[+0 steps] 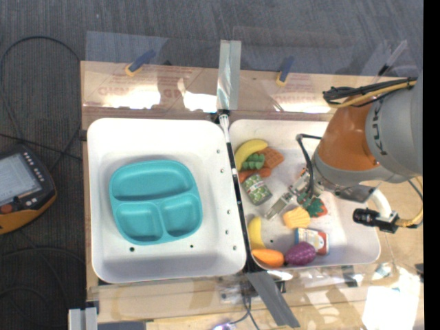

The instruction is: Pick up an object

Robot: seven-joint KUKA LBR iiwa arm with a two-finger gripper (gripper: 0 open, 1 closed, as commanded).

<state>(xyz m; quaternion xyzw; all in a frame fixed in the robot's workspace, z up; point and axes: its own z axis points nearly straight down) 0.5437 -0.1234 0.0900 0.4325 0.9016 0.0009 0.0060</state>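
a teal divided tray (pixel 157 199) with three compartments lies in the left white bin (pixel 103 253), near its middle. a clear upright divider (pixel 229 74) stands at the far edge of the desk (pixel 103 88), in line with the seam between the two bins. off the desk's left edge, a handheld control pendant (pixel 20 181) with a screen rests on the dark carpet (pixel 206 9), with black cables (pixel 27 53) curving near it.
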